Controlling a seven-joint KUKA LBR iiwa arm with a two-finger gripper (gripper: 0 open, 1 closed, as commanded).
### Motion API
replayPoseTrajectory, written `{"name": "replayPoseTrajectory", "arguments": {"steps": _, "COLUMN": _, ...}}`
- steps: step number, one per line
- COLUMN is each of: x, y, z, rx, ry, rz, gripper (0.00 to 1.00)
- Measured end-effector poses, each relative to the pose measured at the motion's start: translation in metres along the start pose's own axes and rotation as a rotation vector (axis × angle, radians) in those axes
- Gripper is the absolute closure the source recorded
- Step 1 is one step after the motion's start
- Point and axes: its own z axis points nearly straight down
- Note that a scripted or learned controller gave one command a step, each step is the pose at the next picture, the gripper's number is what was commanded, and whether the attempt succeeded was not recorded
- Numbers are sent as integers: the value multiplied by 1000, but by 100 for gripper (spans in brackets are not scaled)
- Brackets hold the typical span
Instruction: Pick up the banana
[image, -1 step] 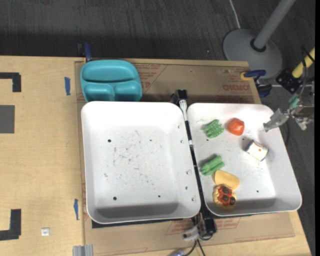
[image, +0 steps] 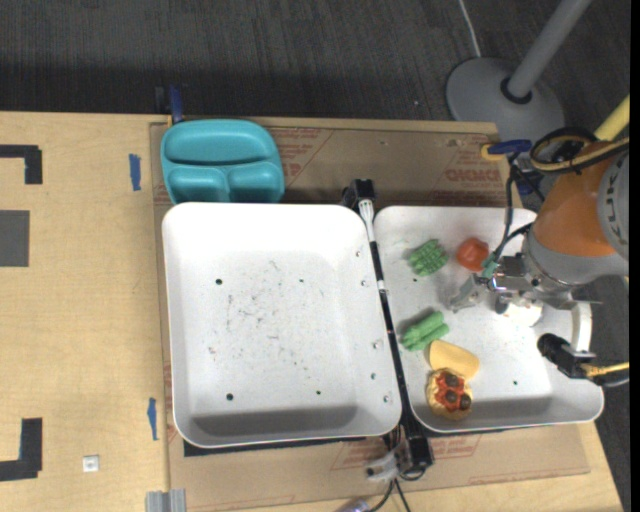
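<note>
1. White walls are closing the right bin (image: 570, 400) on all sides. Its left wall is lying against the left bin (image: 270, 300) along a dark seam, and a black clamp (image: 358, 190) is sitting at the far end of that seam.
2. I am reaching in from the right with my gripper (image: 482, 288) hanging over the middle of the right bin, and my orange band (image: 570, 220) is sitting above the bin's right part.
3. Bare white floor is showing at the bin's near right corner and along its far left wall.
4. Toys are crowding my left side: a green piece (image: 427, 257) and a red tomato (image: 472, 252) on the far side, and a second green piece (image: 422, 330) towards the near side.
5. Yellow banana (image: 453, 356) is lying on the bin floor, nearer the camera than my gripper and a little to its left, close to it but apart.
6. It is lying just beside the second green piece, and a yellow and red toy (image: 450, 392) is sitting against its near side.
7. I am not able to tell how far my gripper is open or whether it has hold of anything.
8. Teal tray (image: 222, 160) is sitting behind the left bin, well apart from me.
</note>
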Motion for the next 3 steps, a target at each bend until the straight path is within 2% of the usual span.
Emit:
{"name": "replayPoseTrajectory", "arguments": {"steps": 1, "x": 55, "y": -56, "z": 10, "rx": 6, "ry": 3, "rz": -79, "gripper": 0}}
{"name": "replayPoseTrajectory", "arguments": {"steps": 2, "x": 141, "y": -96, "z": -89, "rx": 6, "ry": 2, "rz": -16, "gripper": 0}}
{"name": "replayPoseTrajectory", "arguments": {"steps": 3, "x": 227, "y": -102, "z": -89, "rx": 6, "ry": 1, "rz": 20, "gripper": 0}}
